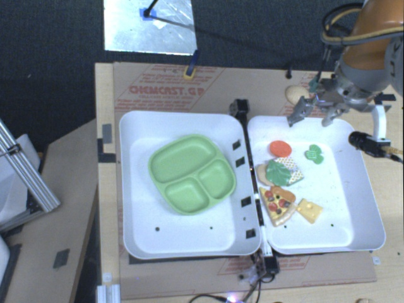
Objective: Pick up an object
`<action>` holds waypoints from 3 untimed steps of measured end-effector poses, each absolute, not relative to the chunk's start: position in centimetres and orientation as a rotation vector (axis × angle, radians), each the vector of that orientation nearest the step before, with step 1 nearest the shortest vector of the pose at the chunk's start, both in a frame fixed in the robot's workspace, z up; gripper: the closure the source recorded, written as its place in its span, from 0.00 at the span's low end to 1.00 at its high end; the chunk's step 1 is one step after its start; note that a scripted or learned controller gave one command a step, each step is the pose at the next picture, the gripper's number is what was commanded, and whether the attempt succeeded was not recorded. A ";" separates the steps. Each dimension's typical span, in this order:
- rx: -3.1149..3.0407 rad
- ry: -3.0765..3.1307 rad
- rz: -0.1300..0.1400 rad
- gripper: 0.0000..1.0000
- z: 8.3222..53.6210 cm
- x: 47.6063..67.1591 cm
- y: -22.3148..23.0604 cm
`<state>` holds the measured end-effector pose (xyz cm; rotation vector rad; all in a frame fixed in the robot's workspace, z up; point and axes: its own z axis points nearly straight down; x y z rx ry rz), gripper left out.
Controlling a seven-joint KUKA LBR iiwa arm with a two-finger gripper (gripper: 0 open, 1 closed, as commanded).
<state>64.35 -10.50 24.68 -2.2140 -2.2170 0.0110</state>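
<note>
The right bin [353, 232] holds toy food: a red-orange round slice [281, 148], a small green piece [314, 154], a green and white checkered piece [283, 172], a pizza slice [279, 204] and a yellow cheese wedge [309, 210]. My gripper [313, 113] hangs over the bin's far edge, above and behind the red slice, open with its two fingers spread and nothing between them.
The left bin [136, 137] bears a green three-compartment tray [191, 173]. A black hinge strip [247, 175] runs between the bins. A pale round thing [295, 94] lies on the cardboard behind the right bin. A shiny sheet [150, 17] lies at the back.
</note>
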 end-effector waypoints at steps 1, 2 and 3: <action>-2.219 -2.226 -0.001 0.00 25.5 64.6 -10.5; -2.220 -2.221 0.003 0.00 20.3 63.9 -11.3; -2.216 -2.224 0.002 0.00 16.0 64.3 -10.9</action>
